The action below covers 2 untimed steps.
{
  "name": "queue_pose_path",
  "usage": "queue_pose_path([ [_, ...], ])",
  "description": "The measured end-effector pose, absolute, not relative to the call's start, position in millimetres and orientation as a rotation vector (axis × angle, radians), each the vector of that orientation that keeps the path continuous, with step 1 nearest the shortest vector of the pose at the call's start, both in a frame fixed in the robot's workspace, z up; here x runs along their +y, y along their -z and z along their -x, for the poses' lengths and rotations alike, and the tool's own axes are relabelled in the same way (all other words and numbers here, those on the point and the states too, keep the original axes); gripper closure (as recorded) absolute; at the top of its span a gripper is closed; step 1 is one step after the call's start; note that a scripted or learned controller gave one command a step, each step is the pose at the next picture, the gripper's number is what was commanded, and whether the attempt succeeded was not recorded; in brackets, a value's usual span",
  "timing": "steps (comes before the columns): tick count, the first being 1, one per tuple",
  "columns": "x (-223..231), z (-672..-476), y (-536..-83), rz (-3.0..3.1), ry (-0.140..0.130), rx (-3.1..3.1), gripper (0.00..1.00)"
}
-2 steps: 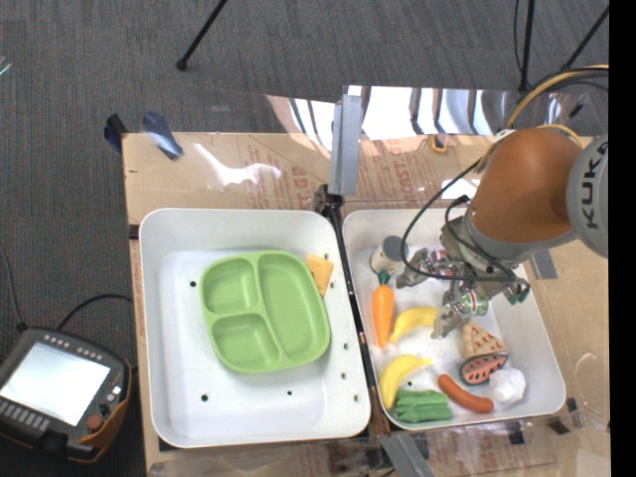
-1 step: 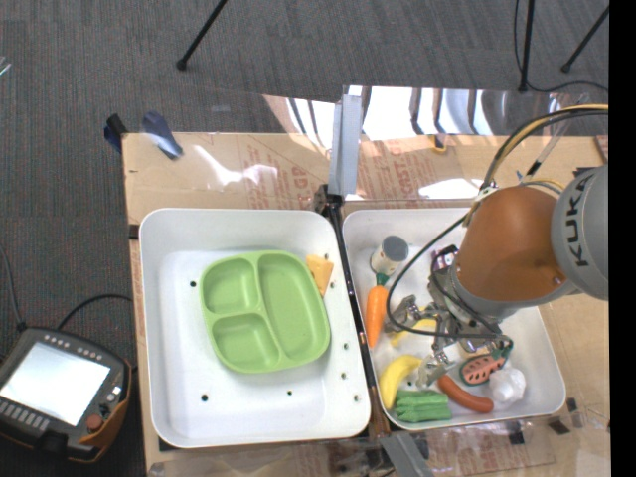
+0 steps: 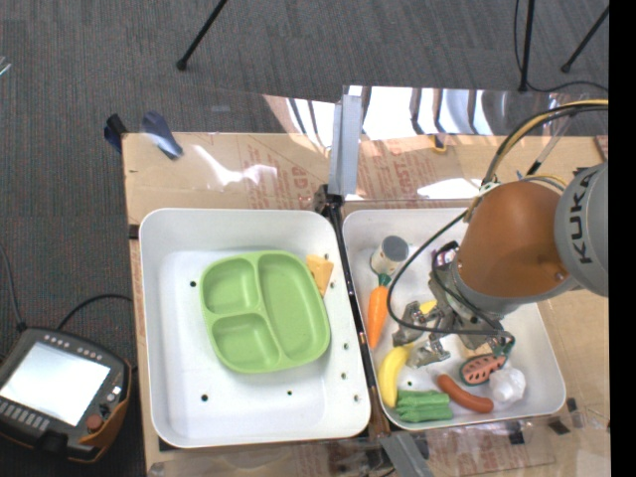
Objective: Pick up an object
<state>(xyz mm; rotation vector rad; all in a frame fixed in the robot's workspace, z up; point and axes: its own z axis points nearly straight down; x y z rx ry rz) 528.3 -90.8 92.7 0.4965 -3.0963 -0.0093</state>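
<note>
A grey carpeted floor surrounds the bench, where two white bins sit side by side, their inner rims nearly touching. The left bin (image 3: 159, 266) holds a green divided plate (image 3: 265, 311) near its middle, with bare white floor around it on the left and below; a yellow wedge (image 3: 320, 270) peeks out at the plate's upper right edge. The right bin (image 3: 552, 366) is crowded. A carrot (image 3: 377, 312) and a banana (image 3: 394, 374) lie along its left wall, and a green piece (image 3: 423, 405) and a sausage (image 3: 465, 394) along the bottom rim. The gripper (image 3: 444, 338) hangs low over the bin's middle, just right of the banana; whether it is clenched cannot be told.
</note>
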Motion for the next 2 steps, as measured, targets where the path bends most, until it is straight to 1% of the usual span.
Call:
queue_pose_path([
  [1,-93.9,-604.1,-95.7,-0.389,0.004,-3.119,1.0],
  [2,-65.7,-647.3,-203.1,-0.395,0.0,-3.128,1.0],
])
